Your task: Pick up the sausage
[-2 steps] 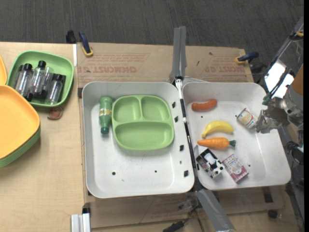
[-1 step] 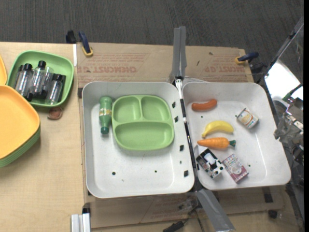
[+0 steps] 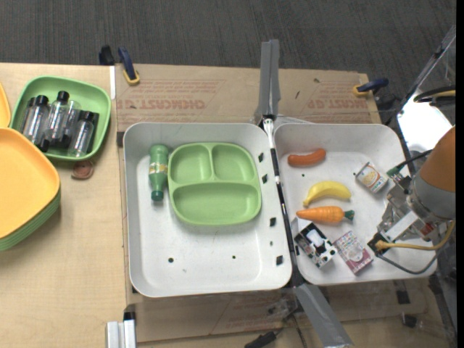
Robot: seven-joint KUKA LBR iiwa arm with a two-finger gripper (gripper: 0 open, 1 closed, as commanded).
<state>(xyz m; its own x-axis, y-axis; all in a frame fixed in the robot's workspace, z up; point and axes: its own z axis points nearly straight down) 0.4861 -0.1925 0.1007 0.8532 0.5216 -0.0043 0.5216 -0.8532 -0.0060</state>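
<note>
A wooden tabletop (image 3: 87, 267), partly under a cardboard sheet (image 3: 196, 96), stands on dark grey carpet (image 3: 181, 13) and carries two shallow white bins side by side. The left bin (image 3: 210, 267) holds one green divided plate (image 3: 214, 183) and one green bottle (image 3: 157, 171) just beside the plate's left edge — its front half is bare. The right bin (image 3: 377, 140) holds six things: one sausage (image 3: 307, 157) near the far left corner, well apart from the arm; one banana (image 3: 327, 191); one carrot (image 3: 324, 214); and three small packets toward the front and right. The hand (image 3: 395, 227) hovers over the bin's right edge — whether it is clenched or released cannot be told. Left of the bins sit one green tray of vials (image 3: 61, 118) and stacked orange plates (image 3: 25, 187)
</note>
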